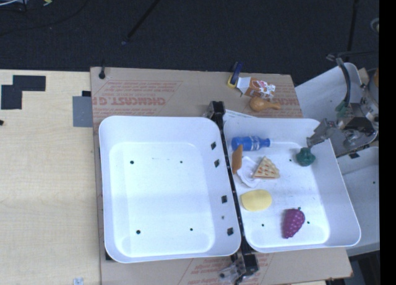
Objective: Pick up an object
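Note:
The right bin (pixel 346 216) holds a blue bottle (pixel 250 143), a waffle-like wedge (pixel 266 169) on a white scrap, a yellow lemon-shaped piece (pixel 256 200), a purple grape bunch (pixel 293 222), a small green object (pixel 304 157) and an orange piece (pixel 237 157) against the left wall. My gripper (pixel 337 140) hangs over the bin's upper right rim, open, with nothing between its fingers. One fingertip (pixel 315 135) is just above and to the right of the green object, apart from it.
The left bin (pixel 111 154) sits beside the right one, with a black hinge strip (pixel 224 172) between them. On the cardboard behind the bins lie an orange toy (pixel 261 104), a printed packet (pixel 260 86) and a blue-yellow item (pixel 234 75).

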